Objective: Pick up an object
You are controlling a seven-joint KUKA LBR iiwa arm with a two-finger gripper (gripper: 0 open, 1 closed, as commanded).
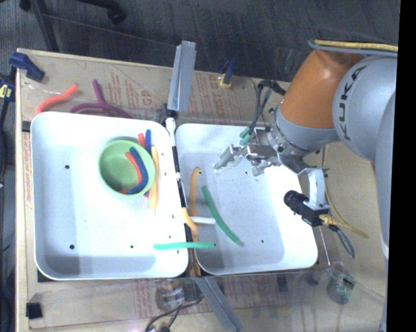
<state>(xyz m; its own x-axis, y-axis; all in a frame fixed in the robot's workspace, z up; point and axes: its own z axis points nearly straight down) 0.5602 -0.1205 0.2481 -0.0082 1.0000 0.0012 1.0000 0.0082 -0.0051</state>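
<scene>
Teal stick [184, 246] bridging bin rims; green strip [219, 215] below-left of jaws [237, 158], apart; jaws released, holding nothing.

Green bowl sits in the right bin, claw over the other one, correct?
Not quite. The camera view shows the green bowl in the left bin. The claw is over the other one, the right bin.

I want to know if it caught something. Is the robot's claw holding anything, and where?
Nothing is held. The gripper hangs open above the right bin, away from the green strip.
</scene>
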